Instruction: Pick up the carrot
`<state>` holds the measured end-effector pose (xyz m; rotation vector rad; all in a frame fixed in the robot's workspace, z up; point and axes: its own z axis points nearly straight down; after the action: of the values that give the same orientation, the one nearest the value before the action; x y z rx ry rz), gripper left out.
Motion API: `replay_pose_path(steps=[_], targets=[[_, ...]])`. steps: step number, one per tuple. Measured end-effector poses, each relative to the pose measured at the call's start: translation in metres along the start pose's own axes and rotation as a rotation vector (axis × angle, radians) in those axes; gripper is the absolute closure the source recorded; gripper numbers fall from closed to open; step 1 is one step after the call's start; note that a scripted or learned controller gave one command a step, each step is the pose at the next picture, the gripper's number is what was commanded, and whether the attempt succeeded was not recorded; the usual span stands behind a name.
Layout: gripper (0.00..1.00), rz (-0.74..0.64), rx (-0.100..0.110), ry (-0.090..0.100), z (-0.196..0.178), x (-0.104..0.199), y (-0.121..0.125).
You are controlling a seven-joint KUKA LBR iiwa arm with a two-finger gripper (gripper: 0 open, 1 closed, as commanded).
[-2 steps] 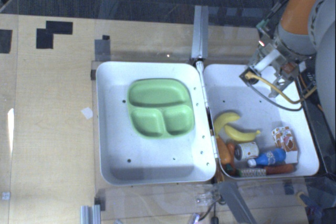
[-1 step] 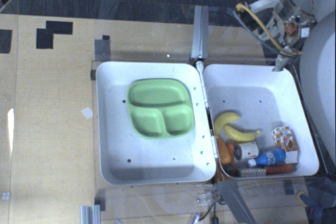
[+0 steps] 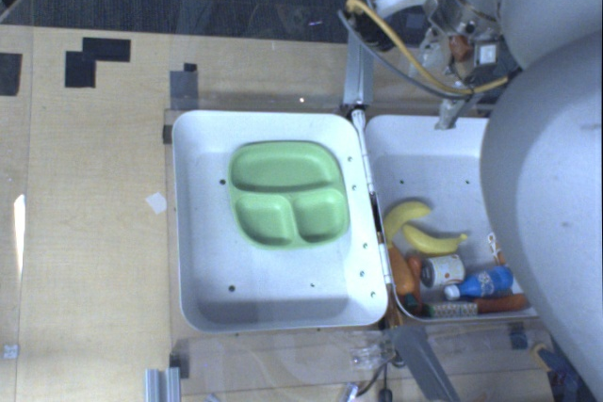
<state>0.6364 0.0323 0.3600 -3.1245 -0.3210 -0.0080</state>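
The carrot (image 3: 501, 302) looks like the long orange-red piece lying along the front wall of the right bin (image 3: 415, 155), with a dark green end toward the left. My gripper (image 3: 452, 89) hangs over the far edge of the right bin, well behind the carrot and apart from it, among yellow and grey cables. The arm's broad grey body (image 3: 546, 202) covers the right part of that bin.
A yellow banana (image 3: 424, 226), a small can (image 3: 443, 271), a blue bottle (image 3: 486, 282) and a rounded orange item (image 3: 405, 274) crowd the front of the right bin beside the carrot. In the left bin (image 3: 198, 231) rests a green three-compartment tray (image 3: 287, 193).
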Motion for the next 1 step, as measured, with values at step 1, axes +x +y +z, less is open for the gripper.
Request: replay_pose_path(steps=[1], targets=[[0.0,-0.189,0.001,-0.006,0.1762,-0.0322,-0.0658]])
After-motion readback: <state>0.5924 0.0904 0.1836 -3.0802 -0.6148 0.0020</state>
